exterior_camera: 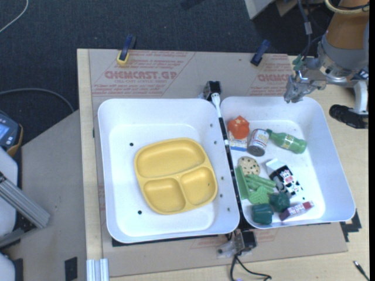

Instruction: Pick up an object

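One arm (343,34) hangs its claw (295,93) over the right bin's (328,127) far rim.

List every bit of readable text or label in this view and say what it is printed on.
"CHEMCAST GP", red print, on the brown protective sheet covering the bench board behind the left bin; finer lines under it are too small to read.
A partial repeat of the same red print behind the right bin, too cut off and blurred to read.
Labels on the small can and the green bottle: too small to read.
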`<state>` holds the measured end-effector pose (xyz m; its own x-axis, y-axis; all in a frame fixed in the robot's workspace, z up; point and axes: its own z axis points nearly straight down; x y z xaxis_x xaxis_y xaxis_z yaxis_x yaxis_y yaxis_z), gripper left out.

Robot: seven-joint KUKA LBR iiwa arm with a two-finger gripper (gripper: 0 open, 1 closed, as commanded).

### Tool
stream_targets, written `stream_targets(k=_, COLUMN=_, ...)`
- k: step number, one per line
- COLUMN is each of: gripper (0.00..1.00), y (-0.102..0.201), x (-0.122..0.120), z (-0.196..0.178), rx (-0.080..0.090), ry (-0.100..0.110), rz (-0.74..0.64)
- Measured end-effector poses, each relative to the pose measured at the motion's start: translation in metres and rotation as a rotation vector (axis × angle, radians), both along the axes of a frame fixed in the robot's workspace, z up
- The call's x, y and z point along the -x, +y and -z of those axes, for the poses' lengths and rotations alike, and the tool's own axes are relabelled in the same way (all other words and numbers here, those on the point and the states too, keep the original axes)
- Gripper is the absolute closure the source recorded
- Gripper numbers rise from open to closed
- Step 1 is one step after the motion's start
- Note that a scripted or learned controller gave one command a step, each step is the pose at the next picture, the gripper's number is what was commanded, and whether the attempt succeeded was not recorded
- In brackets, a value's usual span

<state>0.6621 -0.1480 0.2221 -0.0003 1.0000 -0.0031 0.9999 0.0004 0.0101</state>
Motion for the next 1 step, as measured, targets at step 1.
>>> stream_targets(k=1, gripper=1.0, y=0.0003, x=-0.0009, z=-0.0036, rx=-0.002, ry=0.006, rz=-0.001)
